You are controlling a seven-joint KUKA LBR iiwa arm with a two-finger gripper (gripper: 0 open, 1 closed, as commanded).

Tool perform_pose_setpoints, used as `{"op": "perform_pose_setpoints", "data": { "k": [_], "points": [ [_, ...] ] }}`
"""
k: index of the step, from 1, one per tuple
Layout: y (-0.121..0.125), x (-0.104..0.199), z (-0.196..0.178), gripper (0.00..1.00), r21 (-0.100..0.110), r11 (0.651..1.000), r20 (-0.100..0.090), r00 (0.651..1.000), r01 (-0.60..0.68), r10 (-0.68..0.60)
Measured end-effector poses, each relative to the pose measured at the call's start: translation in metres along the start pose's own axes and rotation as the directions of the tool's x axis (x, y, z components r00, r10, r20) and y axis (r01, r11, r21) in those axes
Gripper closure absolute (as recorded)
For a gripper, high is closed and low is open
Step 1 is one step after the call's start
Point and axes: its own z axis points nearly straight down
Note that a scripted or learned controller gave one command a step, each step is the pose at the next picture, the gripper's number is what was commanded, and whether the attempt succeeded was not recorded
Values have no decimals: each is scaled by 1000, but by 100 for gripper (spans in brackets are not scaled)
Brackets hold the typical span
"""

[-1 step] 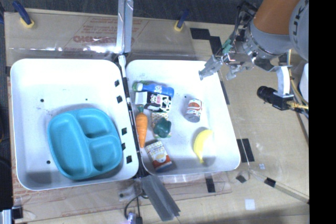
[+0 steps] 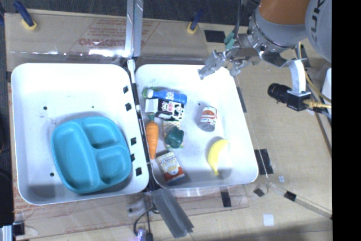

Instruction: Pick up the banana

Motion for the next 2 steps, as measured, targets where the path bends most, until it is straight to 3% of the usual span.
{"op": "perform_pose_setpoints", "data": {
  "k": [1, 2],
  "points": [
    [-58, -40, 76, 0, 4, 998, 0, 998, -70, 70],
    [-115, -70, 188, 0, 3, 995, -2, 995, 96, -96]
  ]
}}
